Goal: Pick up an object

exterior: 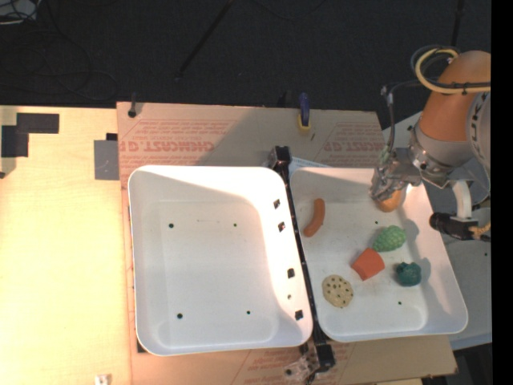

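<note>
The jaws point(390, 189) are clamped on a small rounded orange-tan object point(390, 200), lifted over the far end of the right-hand shallow white plastic bin point(449, 311). Just below the jaws lies a green knobbly lump point(389, 238); farther below, a red block point(368, 263), a teal lump point(408, 273) and a speckled cookie point(337, 290). To their left lies an orange sausage point(313, 216).

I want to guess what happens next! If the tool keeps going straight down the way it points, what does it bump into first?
Probably the small orange thing right under the tool, near the right bin's back edge. Height is hard to judge from above.
</note>
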You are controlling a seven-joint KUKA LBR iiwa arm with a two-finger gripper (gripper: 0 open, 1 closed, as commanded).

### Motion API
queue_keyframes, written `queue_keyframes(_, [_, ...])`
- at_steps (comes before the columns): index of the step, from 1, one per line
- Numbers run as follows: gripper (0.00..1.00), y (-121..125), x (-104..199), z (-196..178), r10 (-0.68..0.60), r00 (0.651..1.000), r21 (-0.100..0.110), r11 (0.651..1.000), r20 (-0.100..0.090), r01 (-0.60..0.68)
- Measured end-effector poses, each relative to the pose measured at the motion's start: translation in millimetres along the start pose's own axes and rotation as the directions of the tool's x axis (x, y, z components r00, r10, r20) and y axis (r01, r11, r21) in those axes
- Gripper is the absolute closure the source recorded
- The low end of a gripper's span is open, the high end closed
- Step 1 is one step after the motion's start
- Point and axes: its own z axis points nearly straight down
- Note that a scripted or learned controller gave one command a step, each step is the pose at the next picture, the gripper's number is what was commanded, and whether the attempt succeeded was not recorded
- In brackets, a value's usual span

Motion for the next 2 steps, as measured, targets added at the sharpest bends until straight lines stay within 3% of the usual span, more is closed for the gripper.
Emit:
queue_keyframes(1, [1.00, 1.9, 58.5, -129.1, -0.008, 1.000, 0.002, 1.000, -0.006, 0.008])
queue_keyframes(2, [1.00, 1.2, 56.5, -131.7, -0.007, 1.000, 0.012, 1.000, -0.005, 0.007])
